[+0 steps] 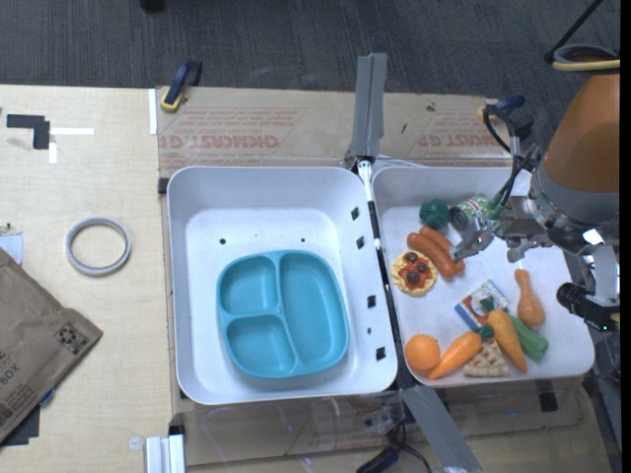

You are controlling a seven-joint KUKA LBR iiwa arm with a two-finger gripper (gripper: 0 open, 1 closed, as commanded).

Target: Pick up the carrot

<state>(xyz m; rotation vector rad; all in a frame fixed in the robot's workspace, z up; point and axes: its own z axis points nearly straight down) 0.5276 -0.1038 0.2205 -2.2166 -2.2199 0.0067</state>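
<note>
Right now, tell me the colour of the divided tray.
Light blue tray, in the left bin; the camera view shows it clearly.

Two orange carrots are seen in the right bin [572, 363], near its front edge. One carrot [455, 354] lies flat, slanted, its thick end toward a green stalk. The other carrot [507, 337], just beside it, lies slanted the opposite way, so that an inverted V is formed.

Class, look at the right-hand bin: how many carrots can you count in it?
2. One carrot lies near the front beside the orange; the other carrot lies just right of it. The arm may hide more.
</note>
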